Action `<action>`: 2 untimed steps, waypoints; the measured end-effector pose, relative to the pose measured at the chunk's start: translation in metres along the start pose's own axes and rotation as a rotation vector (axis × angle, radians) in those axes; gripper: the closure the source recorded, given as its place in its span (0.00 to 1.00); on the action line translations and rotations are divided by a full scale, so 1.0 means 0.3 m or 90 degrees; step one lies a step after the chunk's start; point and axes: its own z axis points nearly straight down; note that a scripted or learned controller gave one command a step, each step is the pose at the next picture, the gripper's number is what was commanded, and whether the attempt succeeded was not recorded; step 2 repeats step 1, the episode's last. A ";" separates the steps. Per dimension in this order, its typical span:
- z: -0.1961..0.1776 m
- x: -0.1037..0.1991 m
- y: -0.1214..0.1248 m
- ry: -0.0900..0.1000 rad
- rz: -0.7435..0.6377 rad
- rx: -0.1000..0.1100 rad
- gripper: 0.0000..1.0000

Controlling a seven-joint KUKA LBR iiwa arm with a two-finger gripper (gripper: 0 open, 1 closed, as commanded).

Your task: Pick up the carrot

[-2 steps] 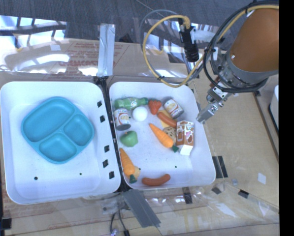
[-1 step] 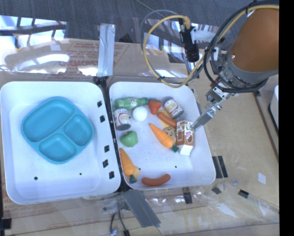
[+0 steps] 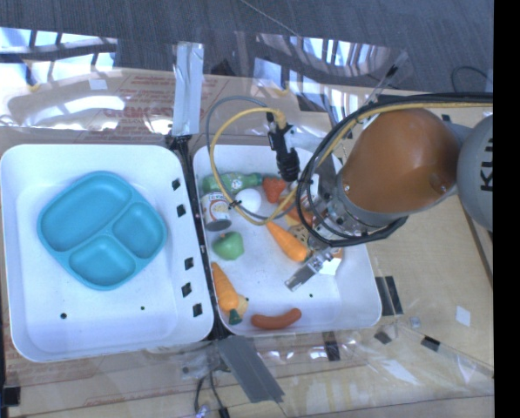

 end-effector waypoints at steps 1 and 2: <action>0.227 0.048 -0.052 0.013 0.013 0.007 0.00; 0.227 0.048 -0.052 0.013 0.013 0.007 0.00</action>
